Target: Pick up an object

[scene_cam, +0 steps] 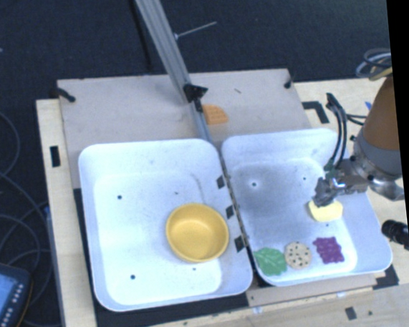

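- Gripper point(325, 192) is seen low over the right bin point(275, 152), near its right edge; finger state cannot be told.
- Yellow block point(326, 211) is touched just beneath it.
- Yellow bowl point(197, 232) is set in the left bin point(118, 167).

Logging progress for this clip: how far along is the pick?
Done: the gripper has reached the right bin and sits right at the yellow piece. In hand: nothing clearly; the piece appears to lie on the bin floor. Left: grasp and lift. The leaf, cookie, grapes and bowl look untouched.
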Robot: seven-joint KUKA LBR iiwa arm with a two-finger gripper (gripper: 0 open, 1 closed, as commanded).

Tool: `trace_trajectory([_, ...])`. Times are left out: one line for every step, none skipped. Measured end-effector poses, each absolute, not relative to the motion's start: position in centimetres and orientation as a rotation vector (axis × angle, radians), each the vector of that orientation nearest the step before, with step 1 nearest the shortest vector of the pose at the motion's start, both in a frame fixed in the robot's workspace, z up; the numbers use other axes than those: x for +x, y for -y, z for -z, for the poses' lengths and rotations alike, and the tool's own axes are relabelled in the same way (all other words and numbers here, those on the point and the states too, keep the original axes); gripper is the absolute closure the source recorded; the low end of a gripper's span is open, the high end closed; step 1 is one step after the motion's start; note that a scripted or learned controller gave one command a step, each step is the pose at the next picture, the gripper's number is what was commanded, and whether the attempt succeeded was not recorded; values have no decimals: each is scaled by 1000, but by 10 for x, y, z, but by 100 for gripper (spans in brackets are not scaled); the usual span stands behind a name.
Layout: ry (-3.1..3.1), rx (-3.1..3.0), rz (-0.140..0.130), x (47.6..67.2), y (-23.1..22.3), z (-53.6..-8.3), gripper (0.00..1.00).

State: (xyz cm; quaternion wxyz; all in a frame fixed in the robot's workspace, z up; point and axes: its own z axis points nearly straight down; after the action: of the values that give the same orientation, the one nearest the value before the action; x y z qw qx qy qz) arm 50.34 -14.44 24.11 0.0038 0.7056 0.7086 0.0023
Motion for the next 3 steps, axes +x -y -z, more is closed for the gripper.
trace_trajectory([-2230,2212,-4,536,100,-234,100])
trace_trajectory([-2229,2213,-2,560,55,-225,100])
trace_trajectory([-2229,2214,-3,581,14,-221,100])
